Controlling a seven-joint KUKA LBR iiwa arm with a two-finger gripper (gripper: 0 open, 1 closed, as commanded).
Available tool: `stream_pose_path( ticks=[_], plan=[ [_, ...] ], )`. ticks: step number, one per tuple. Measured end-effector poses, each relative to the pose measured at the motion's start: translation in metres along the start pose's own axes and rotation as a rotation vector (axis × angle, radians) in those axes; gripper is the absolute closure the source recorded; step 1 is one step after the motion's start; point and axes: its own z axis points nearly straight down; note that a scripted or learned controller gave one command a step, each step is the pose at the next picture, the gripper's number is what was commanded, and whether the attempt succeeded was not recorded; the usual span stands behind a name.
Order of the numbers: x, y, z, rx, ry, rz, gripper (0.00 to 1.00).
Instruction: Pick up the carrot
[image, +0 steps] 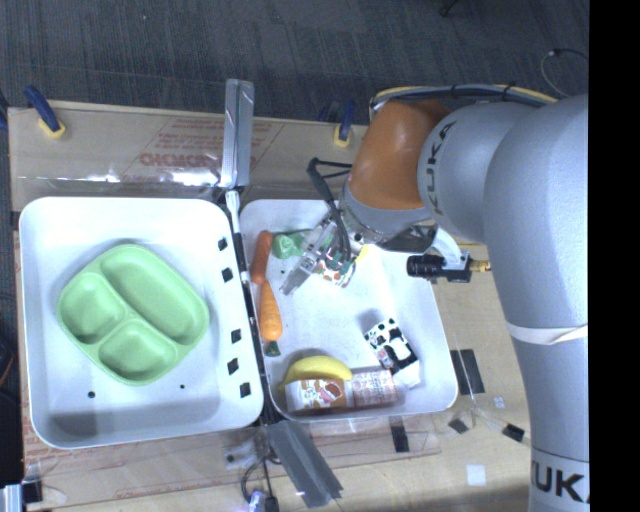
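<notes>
Dark carpet-like floor behind a bench (120, 140) topped with brown board under clear sheet; faint reddish mirrored print on the board near its far edge, not readable. "KUKA" in dark letters on the grey arm (520, 200), part of it again at the arm's base near the lower right. Blue clamps at the bench's far edge. Two white bins side by side, a metal strip at the top and bottom of the seam. Left bin (40, 400): a green three-compartment plate (132, 312) lying flat in the middle. Right bin (430, 330): carrot (270, 310) lying lengthwise along the left wall, just past a second thinner orange-red piece (261, 255) in the far left corner; a small green item (290, 244) beside that piece. A banana (318, 368) at the near edge, touching a brown-labelled bottle (345, 392) lying on its side along the near wall; label text too small to read. A black-and-white cow-pattern carton (392, 348) near the right near corner. Gripper (315, 262) hangs over the far middle of the right bin, right of the carrot and apart from it; fingers blurred among wires, cannot tell if spread or closed, nothing seen between them.
</notes>
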Motion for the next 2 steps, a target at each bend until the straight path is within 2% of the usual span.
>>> stream_pose_path(
  ticks=[1, 2],
  plan=[
    [0.06, -0.045, 0.035, 0.0, 0.003, -0.574, 0.0],
    [0.06, -0.044, 0.025, -0.001, 0.001, -0.576, 1.0]
  ],
)
